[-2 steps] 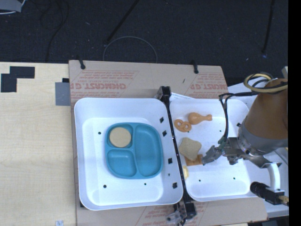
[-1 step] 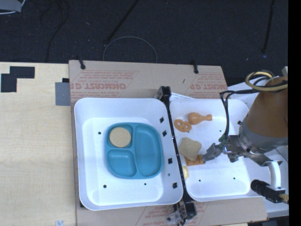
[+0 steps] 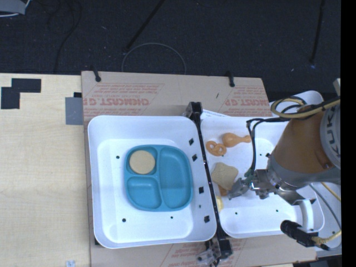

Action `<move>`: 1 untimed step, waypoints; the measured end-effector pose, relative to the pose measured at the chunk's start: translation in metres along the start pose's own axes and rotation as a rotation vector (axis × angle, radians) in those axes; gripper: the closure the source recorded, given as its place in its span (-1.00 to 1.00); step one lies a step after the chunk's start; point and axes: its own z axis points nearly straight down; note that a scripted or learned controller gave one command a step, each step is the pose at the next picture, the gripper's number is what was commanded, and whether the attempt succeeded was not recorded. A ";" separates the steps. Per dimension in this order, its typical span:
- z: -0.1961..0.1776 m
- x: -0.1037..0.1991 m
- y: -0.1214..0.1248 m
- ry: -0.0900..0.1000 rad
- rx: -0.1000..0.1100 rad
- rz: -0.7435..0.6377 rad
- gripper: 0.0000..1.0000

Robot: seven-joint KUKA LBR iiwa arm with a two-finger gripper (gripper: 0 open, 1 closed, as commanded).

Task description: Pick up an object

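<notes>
Camera view: one blue tray [image 3: 167, 188], one pretzel [image 3: 216, 147], two bins [image 3: 105, 135].

Two bins sit side by side at the frame's centre on a cardboard sheet [image 3: 167, 96]. The left bin [image 3: 105, 132] holds a tray [image 3: 172, 177], and a disc [image 3: 141, 161] lies in the tray's upper-left compartment. In the right bin [image 3: 250, 227], a pretzel [image 3: 216, 147] lies near the upper left, a drumstick [image 3: 236, 139] just to its right, and a bread slice [image 3: 223, 174] below them. The gripper [image 3: 240, 187] is at the slice's lower right, and the arm [image 3: 303, 149] comes in from the right edge.
</notes>
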 end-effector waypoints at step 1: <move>0.053 -0.002 0.000 -0.006 -0.006 0.004 -1.00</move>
